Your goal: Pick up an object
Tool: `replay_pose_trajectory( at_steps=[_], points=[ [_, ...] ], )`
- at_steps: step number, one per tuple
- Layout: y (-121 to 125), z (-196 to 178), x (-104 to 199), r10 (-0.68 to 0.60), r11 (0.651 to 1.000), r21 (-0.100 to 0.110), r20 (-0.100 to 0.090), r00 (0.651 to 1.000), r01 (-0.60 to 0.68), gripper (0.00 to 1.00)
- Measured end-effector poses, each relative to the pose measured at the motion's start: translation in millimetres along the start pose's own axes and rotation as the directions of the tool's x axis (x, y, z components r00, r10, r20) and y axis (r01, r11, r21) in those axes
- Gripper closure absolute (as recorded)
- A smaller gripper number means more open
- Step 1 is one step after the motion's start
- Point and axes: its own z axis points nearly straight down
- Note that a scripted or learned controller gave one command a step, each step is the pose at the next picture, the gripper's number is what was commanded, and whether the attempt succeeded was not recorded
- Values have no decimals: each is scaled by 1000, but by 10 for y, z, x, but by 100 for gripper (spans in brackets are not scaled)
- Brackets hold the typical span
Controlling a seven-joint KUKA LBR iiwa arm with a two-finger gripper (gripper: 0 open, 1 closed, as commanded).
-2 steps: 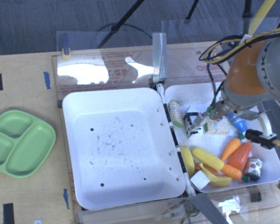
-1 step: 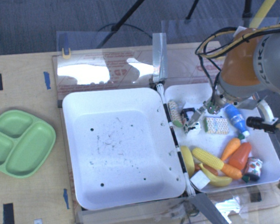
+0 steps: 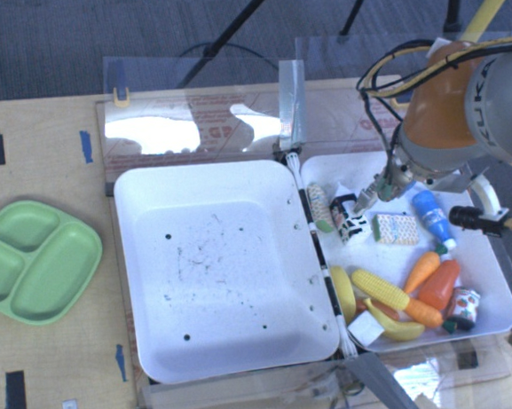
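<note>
Hovering low over the right bin (image 3: 501, 311), your end effector (image 3: 347, 211) shows black fingers parted and holding nothing, just beside the sponge (image 3: 395, 229) and blue bottle (image 3: 432, 218); expect crowded items to deflect a grasp.

The tabletop (image 3: 38, 156) and both white bins (image 3: 209, 181) are viewed from a single fixed camera above, angled downward, with the arm (image 3: 461, 101) entering from the right.
</note>
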Motion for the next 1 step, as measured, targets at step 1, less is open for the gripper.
replay_pose_trajectory(
  at_steps=[1],
  points=[
    [-199,-1069,712,215,976,42,-8,977,-215,100]
  ],
)
